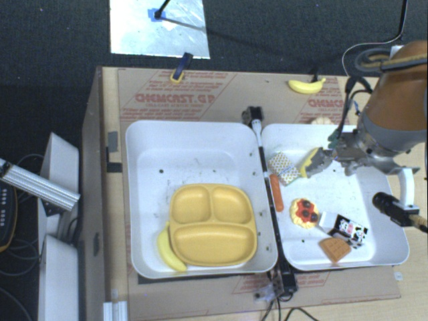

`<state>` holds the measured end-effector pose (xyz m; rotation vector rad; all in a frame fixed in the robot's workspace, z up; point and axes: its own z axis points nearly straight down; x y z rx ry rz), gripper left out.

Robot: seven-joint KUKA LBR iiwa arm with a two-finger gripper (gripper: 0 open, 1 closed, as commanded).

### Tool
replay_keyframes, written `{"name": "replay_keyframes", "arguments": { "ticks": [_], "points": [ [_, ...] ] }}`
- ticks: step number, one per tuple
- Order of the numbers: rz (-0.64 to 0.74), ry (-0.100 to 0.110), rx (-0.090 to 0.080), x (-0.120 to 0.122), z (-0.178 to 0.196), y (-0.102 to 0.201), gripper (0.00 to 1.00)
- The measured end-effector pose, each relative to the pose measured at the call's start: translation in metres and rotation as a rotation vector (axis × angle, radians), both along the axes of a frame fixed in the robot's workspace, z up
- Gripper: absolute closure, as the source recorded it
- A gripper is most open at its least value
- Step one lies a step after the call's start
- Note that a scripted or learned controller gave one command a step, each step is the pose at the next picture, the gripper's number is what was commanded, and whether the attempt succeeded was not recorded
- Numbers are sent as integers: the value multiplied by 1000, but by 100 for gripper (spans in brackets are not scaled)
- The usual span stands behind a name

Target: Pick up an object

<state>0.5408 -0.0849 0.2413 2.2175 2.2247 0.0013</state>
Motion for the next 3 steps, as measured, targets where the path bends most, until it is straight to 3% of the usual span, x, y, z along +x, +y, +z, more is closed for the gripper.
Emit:
{"name": "replay_keyframes", "arguments": {
  "ticks": [1,2,3],
  "points": [
    [-3,1,0,-27,-74,-32,0],
    [-2,-1,-1,-15,-156,-5,0],
    [-3,-3,-2,8,-78,-45,0]
  ]
}}
